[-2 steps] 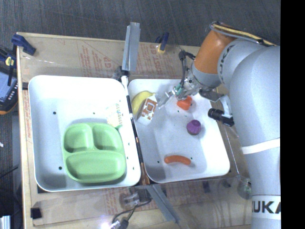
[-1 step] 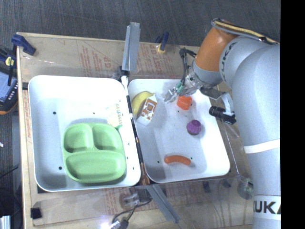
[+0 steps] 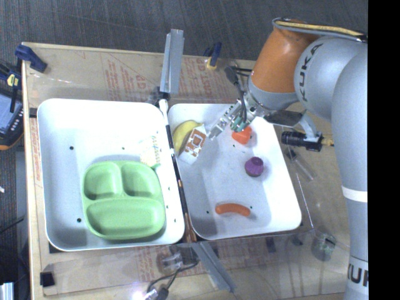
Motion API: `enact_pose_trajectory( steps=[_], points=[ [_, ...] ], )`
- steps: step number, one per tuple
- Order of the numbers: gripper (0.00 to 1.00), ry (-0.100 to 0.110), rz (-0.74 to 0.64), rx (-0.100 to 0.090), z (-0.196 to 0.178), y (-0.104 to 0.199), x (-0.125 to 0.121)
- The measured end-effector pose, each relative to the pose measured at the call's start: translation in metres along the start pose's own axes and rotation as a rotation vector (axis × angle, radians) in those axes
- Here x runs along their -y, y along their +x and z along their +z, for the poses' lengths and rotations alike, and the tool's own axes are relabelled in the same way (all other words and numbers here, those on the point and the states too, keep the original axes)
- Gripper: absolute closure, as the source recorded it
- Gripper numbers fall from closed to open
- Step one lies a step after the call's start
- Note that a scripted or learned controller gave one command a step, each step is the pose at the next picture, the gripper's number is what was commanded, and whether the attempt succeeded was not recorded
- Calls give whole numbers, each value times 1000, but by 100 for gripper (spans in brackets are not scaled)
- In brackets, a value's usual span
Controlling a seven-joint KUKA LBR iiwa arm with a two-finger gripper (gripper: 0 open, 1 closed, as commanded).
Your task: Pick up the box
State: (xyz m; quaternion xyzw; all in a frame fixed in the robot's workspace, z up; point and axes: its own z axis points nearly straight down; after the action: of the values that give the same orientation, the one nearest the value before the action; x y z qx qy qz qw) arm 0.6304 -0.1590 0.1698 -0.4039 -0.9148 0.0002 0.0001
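Box leans on the banana at the right bin's far-left corner, tool just beside it, can't tell its spread; risk: fingers clip the banana or bin wall, or nudge the nearby orange piece.

— What sort of place are we looking at?
— A robotics lab, by every sign. A plywood bench is sitting on dark carpet, with blue clamps gripping it at upper left.
— Anything else?
— An industrial arm is reaching in from the right, and loose cables are trailing along the bottom.
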Motion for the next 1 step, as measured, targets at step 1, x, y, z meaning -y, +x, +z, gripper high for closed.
enact_pose_trajectory(
  steps=[1],
  points=[
    [100, 0, -4, 2, -11, -1, 0]
  ],
)
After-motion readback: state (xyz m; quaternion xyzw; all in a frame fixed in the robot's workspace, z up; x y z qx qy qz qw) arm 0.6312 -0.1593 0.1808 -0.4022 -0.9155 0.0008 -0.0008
